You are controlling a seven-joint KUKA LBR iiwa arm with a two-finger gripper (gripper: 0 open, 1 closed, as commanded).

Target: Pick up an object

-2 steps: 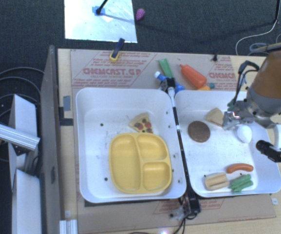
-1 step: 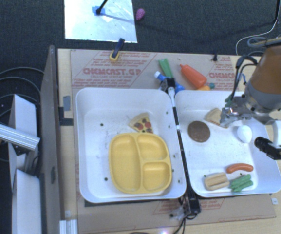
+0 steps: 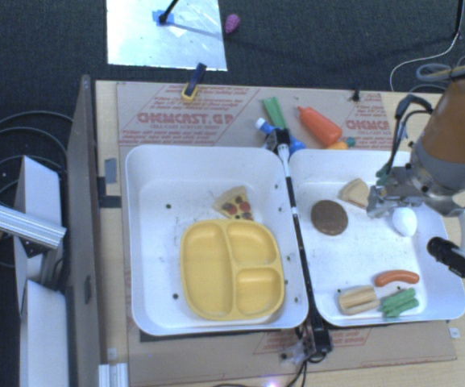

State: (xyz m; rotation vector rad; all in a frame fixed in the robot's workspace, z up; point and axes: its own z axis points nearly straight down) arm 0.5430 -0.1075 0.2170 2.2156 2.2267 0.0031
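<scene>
While I hover low over the right bin (image 3: 450, 297), my gripper (image 3: 385, 204) sits just beside the white egg (image 3: 404, 221); can't tell if fingers are apart or together. Nothing visibly lifted yet, so pick's not done: grasp & lift left.
</scene>
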